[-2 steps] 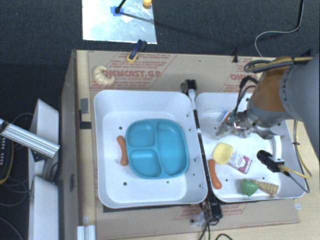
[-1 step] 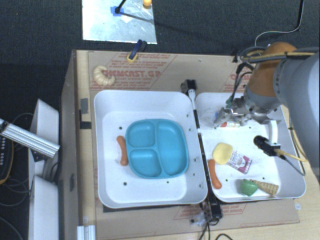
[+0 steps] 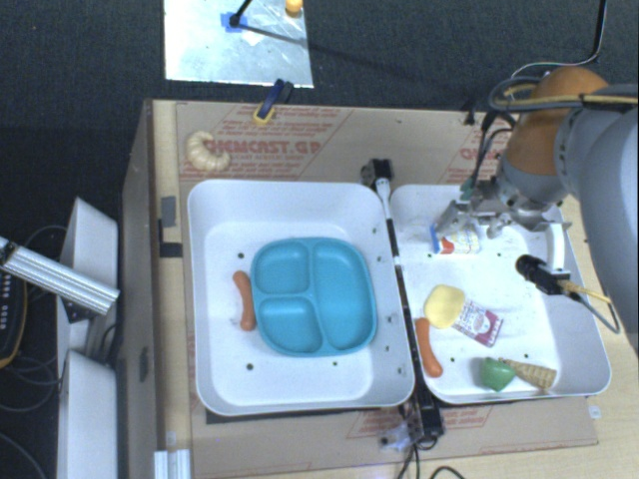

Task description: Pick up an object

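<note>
White right bin on the worktop held a small red-and-blue item, yellow piece, packet and sausage. Hand low over the red-and-blue item, approach step; grip state unclear. Next: settle squarely, close, lift.

- Dark carpet floor around the bench
- Cardboard-topped bench, red print
- Shiny metal sheet on the floor behind
- Aluminium rail, far side of the bench
</note>
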Controlling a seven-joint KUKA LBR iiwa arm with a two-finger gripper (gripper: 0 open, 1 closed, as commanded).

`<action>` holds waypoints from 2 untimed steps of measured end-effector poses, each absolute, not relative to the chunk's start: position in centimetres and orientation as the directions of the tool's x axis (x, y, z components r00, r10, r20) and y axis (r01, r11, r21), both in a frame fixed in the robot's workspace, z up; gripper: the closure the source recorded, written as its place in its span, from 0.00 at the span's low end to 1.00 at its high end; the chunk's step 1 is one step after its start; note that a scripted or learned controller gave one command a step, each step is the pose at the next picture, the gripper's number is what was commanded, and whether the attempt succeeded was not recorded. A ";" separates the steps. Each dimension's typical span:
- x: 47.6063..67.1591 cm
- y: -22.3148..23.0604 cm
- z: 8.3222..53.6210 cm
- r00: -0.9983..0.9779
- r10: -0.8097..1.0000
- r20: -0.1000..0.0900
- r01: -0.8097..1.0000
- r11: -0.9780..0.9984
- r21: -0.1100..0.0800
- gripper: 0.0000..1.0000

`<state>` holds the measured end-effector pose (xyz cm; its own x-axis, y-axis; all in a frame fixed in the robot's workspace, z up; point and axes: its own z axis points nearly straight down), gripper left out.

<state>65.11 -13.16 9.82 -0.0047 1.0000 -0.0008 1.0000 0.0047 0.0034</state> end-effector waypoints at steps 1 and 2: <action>67.3 -14.5 9.1 -0.007 1.000 0.002 1.000 0.007 0.011 0.00; 66.0 -13.3 9.2 -0.004 1.000 -0.005 1.000 0.004 0.020 0.00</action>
<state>65.99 -13.29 9.23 -0.0040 1.0000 -0.0053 0.9998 0.0041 0.0202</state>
